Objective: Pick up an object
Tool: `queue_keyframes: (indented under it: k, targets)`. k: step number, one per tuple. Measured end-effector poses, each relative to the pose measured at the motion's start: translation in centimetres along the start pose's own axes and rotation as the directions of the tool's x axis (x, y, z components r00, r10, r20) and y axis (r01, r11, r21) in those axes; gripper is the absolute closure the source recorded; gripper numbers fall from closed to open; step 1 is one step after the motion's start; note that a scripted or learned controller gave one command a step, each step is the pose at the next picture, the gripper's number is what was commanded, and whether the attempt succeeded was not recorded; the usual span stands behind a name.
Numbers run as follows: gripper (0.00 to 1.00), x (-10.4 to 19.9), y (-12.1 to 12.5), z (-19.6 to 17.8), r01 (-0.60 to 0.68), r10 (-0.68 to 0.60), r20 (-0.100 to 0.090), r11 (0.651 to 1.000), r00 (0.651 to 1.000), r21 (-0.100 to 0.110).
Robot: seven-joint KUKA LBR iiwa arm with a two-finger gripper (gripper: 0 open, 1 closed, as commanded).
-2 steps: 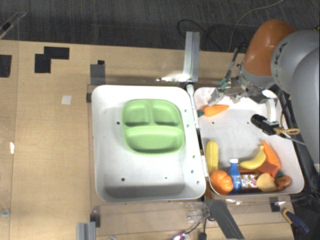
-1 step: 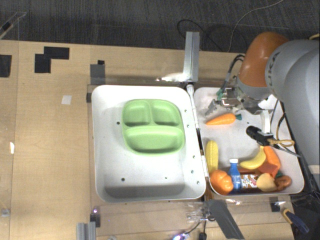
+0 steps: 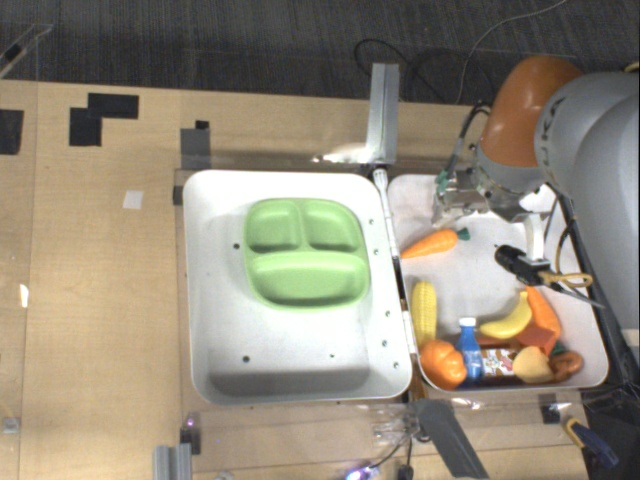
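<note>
Reaching in from the right, the arm dominates the scene, its grey bulk and orange band hanging over the far end of the right bin. Next in size are the 2 white bins: the left bin holds a green divided tray, well apart from anything the task needs. The right bin carries the candidates. A carrot lies near its far left corner, just beside and slightly nearer the camera than the gripper. Toward the near end sit a corn cob, a banana, an orange fruit, a small blue-capped bottle and a few more pieces crowded in the corner.

Smallest of all is the gripper, poised above the bin floor. I cannot tell whether it is spread or closed, and nothing shows inside it.

My judgement: this is the approach step, with no object picked yet. The carrot looks the likeliest target. The next move calls for aligning across its narrow width, descending, then closing.
</note>
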State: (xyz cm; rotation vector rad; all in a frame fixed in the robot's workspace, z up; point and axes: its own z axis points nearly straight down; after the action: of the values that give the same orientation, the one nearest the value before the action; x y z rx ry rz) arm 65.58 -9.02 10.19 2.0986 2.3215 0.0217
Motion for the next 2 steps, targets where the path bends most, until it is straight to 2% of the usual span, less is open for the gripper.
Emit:
queue_keyframes:
  k: [1, 2]
  targets:
    - [1.00, 0.2, -5.6, 1.1, -0.189, 0.189, 0.002, 0.982, 0.982, 0.005]
    - [1.00, -0.6, -10.5, 0.9, 0.079, -0.079, 0.004, 0.997, 0.997, 0.002]
